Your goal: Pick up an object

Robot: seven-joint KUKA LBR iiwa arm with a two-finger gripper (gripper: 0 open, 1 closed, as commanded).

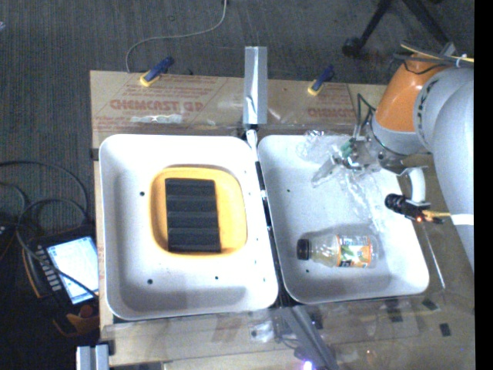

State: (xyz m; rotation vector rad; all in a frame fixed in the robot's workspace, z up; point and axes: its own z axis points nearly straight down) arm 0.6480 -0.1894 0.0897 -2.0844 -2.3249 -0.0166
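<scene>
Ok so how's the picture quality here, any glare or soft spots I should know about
Camera view: even light from above and reasonably sharp. The white bins look bright, with only soft shading along their inner walls. The clear plastic wrap near the gripper glints and is hard to outline. The bottle reads clearly. The floor around the bench is dark.

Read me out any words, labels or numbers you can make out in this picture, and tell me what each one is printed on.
"CHEMCAST GP", in faint red letters on the protective sheet at the back of the bench, behind the left bin.
More red print on the same sheet behind the right bin: too faint to read.
Label on the bottle lying in the right bin: too blurred to read.
Lit screen of the device on the floor: too small to read.
</scene>
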